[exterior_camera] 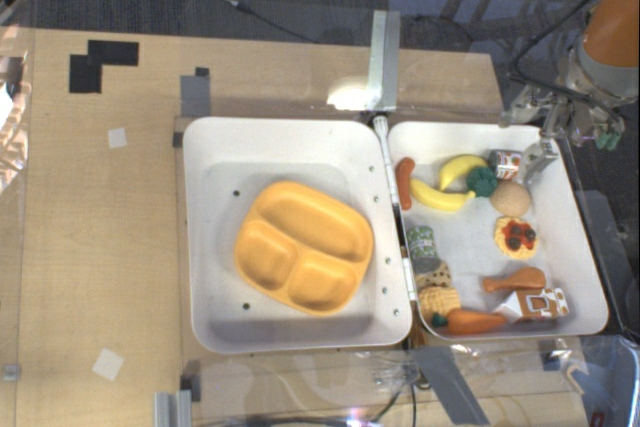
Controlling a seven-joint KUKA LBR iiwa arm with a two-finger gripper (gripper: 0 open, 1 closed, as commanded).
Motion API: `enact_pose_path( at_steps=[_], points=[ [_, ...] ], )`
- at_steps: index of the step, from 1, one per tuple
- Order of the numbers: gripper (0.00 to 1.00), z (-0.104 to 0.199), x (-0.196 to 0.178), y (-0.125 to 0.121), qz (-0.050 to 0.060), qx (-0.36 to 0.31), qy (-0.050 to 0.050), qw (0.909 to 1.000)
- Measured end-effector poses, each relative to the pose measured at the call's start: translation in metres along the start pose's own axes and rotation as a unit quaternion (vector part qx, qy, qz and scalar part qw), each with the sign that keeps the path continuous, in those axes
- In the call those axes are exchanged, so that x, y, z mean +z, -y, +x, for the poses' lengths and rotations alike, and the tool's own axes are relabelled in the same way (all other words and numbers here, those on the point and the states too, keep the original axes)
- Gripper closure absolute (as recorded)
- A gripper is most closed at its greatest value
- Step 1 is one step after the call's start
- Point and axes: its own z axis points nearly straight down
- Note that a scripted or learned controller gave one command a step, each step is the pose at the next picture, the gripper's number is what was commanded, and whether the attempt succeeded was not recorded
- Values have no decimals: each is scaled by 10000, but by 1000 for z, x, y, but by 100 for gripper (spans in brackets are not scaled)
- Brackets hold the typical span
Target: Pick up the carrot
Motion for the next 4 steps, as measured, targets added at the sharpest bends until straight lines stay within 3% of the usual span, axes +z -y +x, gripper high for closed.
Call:
enact_pose_path(
  at_steps=[1, 2, 3, 4],
  points=[
    [0, 20, 123, 6, 4, -478, 23, 9989],
    [0, -21, 92, 15, 2, -204, 20, 9998],
    [0, 39, 127, 23, -9, 472, 20, 9989],
    [0, 87, 126, -37, -7, 1001, 28, 9950]
  ],
)
